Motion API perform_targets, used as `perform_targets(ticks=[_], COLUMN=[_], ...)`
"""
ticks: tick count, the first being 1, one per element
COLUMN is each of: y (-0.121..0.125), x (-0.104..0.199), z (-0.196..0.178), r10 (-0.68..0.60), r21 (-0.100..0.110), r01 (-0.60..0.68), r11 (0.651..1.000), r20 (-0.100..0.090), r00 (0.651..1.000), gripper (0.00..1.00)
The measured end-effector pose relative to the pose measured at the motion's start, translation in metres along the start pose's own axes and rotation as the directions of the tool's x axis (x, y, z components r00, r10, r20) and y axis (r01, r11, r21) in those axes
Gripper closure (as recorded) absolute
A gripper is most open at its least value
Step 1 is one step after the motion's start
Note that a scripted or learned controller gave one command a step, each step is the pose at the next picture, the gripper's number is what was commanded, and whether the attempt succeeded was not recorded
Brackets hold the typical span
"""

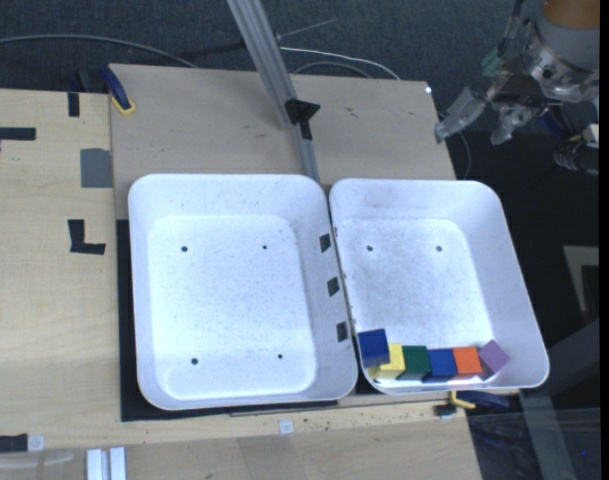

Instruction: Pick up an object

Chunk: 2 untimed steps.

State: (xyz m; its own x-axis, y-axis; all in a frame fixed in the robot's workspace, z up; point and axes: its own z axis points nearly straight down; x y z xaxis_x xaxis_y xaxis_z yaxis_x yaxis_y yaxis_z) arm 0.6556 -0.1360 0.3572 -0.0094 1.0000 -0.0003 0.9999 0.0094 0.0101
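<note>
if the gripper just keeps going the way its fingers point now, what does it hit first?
Probably the bench top. The gripper hangs off the upper right, its fingers splayed open, angled down and left, short of the right bin. Depth is unclear, so it could reach that bin's far rim instead. The blocks lie well off that line.

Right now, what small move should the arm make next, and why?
Probably swing the two-finger gripper, open and holding nothing beyond the bench's far right corner, down over the right white bin, since the small coloured blocks line its near wall.
</note>
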Motion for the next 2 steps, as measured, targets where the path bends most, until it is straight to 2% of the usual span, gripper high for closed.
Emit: perform_targets(ticks=[1,2], y=[-0.105,-0.036], x=[-0.039,-0.073], z=[-0.03,-0.158], r10=[0.013,0.007], r21=[0.009,0.002], r01=[-0.013,-0.007], r11=[1.0,1.0], r20=[0.001,0.004], r00=[1.0,1.0], gripper=[0.0,0.0])
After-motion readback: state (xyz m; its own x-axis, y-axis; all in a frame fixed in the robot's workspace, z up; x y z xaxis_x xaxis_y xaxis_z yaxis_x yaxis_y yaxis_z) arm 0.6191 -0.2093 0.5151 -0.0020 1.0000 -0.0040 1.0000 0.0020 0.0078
